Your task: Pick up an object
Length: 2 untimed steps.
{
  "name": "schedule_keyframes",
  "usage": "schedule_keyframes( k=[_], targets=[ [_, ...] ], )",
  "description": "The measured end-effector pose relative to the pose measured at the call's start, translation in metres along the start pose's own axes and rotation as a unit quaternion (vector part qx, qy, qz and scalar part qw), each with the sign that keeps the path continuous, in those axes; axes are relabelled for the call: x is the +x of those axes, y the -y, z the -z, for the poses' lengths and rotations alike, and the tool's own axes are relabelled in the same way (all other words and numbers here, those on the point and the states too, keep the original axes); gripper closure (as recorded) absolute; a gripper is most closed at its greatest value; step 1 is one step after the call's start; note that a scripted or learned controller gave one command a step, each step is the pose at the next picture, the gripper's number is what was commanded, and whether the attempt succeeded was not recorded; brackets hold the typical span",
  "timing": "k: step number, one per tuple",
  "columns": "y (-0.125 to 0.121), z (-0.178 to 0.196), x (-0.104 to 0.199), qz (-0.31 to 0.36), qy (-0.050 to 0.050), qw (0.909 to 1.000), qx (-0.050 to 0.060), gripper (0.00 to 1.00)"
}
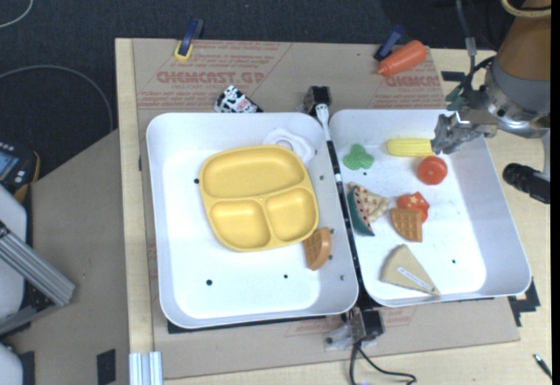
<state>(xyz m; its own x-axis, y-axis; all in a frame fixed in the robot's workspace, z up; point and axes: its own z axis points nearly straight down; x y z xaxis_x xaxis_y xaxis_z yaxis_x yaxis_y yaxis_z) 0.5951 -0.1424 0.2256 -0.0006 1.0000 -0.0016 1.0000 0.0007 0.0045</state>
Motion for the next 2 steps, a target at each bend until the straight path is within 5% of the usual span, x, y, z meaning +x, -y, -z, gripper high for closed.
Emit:
schedule_keyframes(
  k=[2],
  targets=[
    [0.032, -0.016, 0.096, 0.002, -0.002, 1.0, 0.004, 1.0]
  ],
)
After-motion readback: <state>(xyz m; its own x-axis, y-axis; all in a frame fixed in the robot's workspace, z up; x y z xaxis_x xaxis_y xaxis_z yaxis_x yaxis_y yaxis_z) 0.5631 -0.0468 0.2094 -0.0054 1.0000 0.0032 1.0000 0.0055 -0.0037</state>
